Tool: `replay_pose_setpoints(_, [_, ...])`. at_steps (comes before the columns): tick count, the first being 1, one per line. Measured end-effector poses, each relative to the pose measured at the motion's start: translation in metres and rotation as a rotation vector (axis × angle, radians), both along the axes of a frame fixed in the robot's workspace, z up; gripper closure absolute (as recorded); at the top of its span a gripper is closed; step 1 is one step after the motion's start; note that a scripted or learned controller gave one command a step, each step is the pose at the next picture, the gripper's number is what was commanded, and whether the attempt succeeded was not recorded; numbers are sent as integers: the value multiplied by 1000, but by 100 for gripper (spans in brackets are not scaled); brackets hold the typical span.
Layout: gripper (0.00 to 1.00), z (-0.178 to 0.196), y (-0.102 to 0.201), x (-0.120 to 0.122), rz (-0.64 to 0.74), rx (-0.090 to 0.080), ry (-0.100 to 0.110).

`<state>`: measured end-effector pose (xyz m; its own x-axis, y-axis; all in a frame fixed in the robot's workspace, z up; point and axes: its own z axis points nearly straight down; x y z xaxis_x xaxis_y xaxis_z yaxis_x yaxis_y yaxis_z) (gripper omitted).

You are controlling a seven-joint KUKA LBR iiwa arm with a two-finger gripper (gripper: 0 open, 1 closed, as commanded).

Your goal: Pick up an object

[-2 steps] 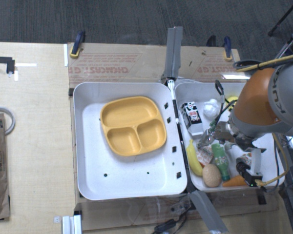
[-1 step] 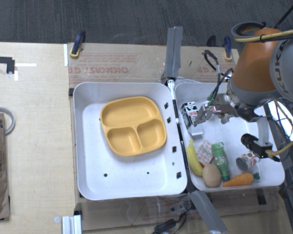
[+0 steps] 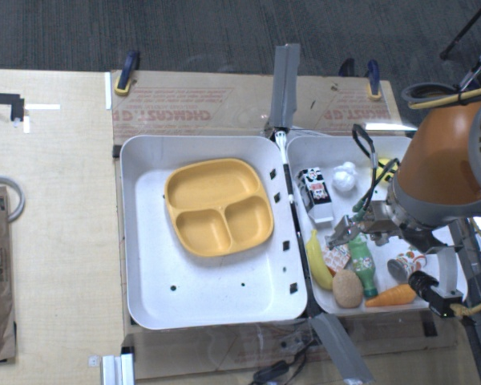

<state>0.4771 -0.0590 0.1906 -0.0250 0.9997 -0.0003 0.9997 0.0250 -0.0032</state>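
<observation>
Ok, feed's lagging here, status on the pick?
Tool low in right bin, over green bottle. Nothing visibly held. Banana, potato, carrot crowd it.

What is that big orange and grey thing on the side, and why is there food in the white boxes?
That big thing is a robot arm. It reaches in from the side, and a camera up above looks down on it. At its end is a gripper, a sort of metal hand with two fingers. It hangs low over the right bin, where the small things lie: a banana, a green bottle, a carrot, a brown potato-like lump and a little black-and-white carton. They look like toys. The left bin has a yellow plate with three sections. The arm's job is to pick something up. I cannot tell whether it has hold of anything yet.
</observation>
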Motion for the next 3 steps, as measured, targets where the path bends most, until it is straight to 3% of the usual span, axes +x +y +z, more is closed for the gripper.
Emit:
replay_pose_setpoints(1, [0,-95,-41,2,13,-3,-11])
replay_pose_setpoints(2, [100,-86,-41,3,12,-1,-10])
replay_pose_setpoints(3, [100,10,29,54,9,-1,0])
